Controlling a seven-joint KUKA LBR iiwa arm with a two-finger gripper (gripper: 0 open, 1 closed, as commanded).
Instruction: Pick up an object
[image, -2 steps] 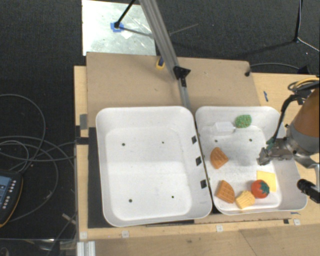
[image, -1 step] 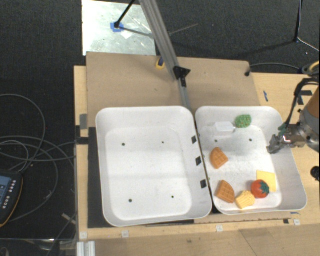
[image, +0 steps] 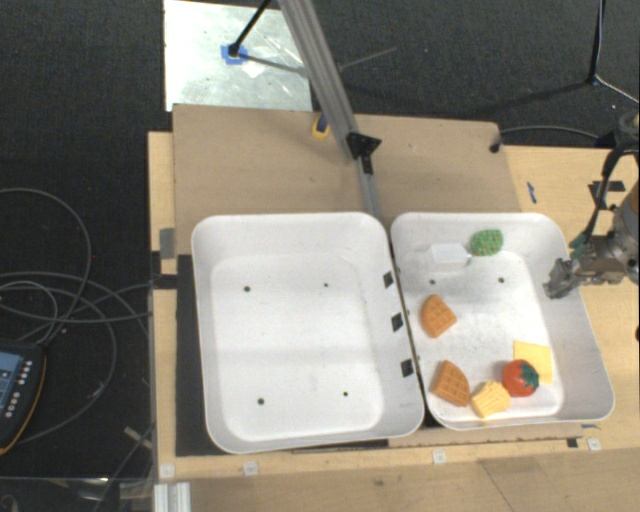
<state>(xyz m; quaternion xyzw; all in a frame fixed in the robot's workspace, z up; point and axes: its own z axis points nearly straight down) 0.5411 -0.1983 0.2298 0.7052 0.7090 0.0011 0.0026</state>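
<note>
Nearest the bottom of the frame we see the bench (image: 300, 470) front edge, and just above it the two white bins side by side. In the lower right corner of the right bin (image: 590, 390) sit four toy foods close together: a yellow waffle piece (image: 490, 399) touching a red tomato (image: 520, 378), a yellow cheese block (image: 534, 355) just behind the tomato, and an orange waffle wedge (image: 450, 383) to the left of them. Farther up, near the bin's left wall, lies another orange piece (image: 437, 316). Toward the top of that bin we find a small white object (image: 450, 255) and, beside it to the right, a green leafy piece (image: 486, 242). The left bin (image: 215, 330) fills the middle of the frame. At the right edge of the frame, level with the upper half of the right bin and outside its rim, is the gripper (image: 560, 280); we cannot tell how it is set. A grey pole (image: 325, 70) slants across the top.
</note>
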